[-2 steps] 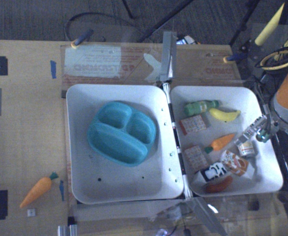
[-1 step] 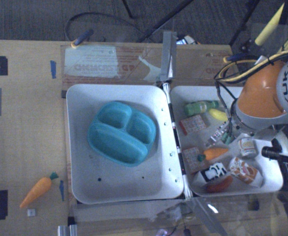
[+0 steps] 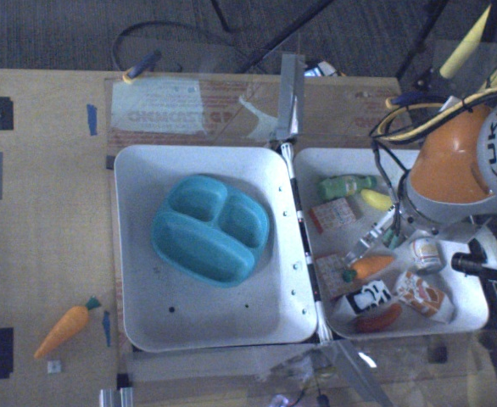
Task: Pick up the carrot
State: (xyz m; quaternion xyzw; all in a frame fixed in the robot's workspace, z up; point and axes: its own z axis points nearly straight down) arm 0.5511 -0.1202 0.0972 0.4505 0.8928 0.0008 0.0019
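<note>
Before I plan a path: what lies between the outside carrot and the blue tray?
In the camera view: bare bench, then the left bin's wall and white floor, between carrot and tray.

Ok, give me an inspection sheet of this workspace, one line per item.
Surface: wooden bench bearing two shallow white bins, left bin, right bin.
Job's things: small orange carrot in right bin; another orange carrot with green top on the bench, left of the bins.
Clutter: blue divided plate in left bin; green bottle, yellow piece, red sausage, cartons in right bin.
Tool: tool just above the small carrot, grip unclear.
Cables: yellow and black by arm.
Surroundings: dark carpet.
</note>
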